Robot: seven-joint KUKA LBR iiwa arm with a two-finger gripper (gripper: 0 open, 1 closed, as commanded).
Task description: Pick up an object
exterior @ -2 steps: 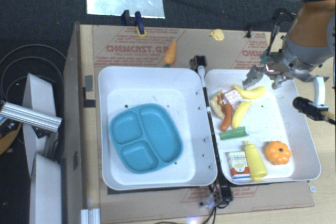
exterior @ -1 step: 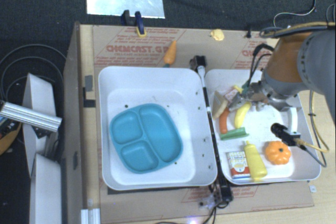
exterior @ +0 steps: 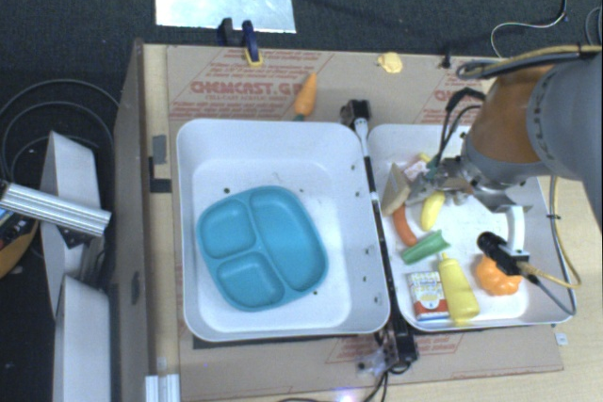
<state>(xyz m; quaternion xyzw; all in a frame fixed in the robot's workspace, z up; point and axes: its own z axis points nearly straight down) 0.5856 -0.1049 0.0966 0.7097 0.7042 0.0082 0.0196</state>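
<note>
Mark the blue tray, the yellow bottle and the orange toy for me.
Blue tray (exterior: 261,246), camera view, centre where its dividers meet.
Yellow bottle (exterior: 457,289), camera view, middle of its body.
Orange toy (exterior: 495,279), camera view, middle of its orange body.

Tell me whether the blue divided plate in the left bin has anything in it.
Empty. The blue divided plate lies flat in the left bin, and all three compartments show only bare blue surface.

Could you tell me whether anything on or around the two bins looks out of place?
Yes. An orange carrot-like toy lies on the bench board behind the left bin, and a small yellow scrap sits near the board's far edge, while the other small items are crowded in the right bin.
</note>
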